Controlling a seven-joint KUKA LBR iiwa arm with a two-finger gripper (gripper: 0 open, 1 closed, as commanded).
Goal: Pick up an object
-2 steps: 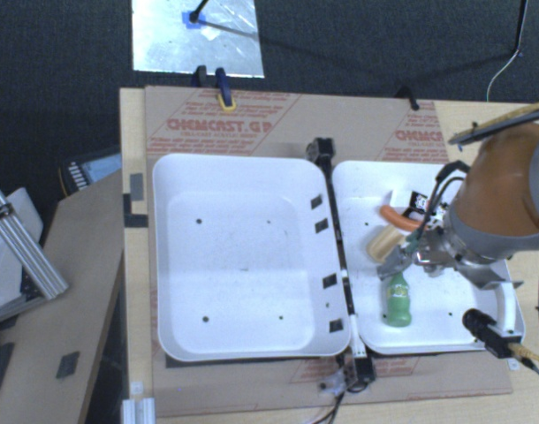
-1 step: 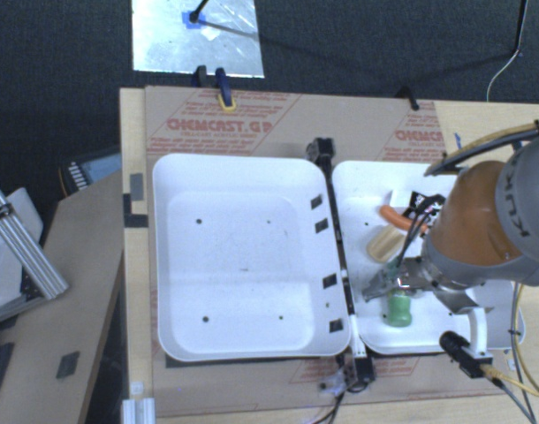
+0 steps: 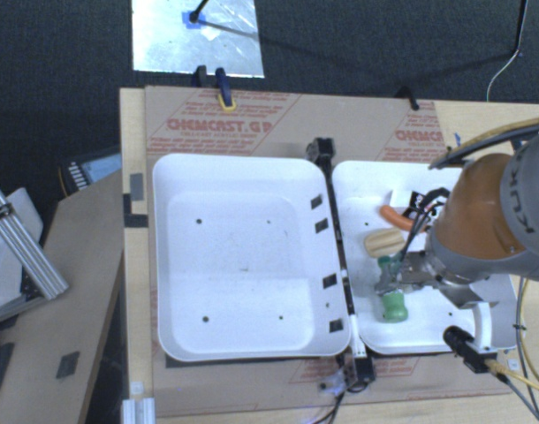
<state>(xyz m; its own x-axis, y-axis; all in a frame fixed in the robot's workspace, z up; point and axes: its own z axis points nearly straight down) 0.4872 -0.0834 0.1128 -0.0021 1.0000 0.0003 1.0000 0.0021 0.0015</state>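
Above the green object [image 3: 393,306], end effector [image 3: 390,276].

Probably robotics lab: white bins [image 3: 243,170] on bench [image 3: 278,117], aluminium framing [image 3: 18,241].

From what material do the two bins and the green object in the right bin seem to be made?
The left bin and right bin look like moulded plastic: white, smooth, faintly glossy, with rounded corners and thin rims. The green object looks like plastic or rubber, evenly coloured and matte; it is too small to tell which. It lies in the right bin, just below the gripper.
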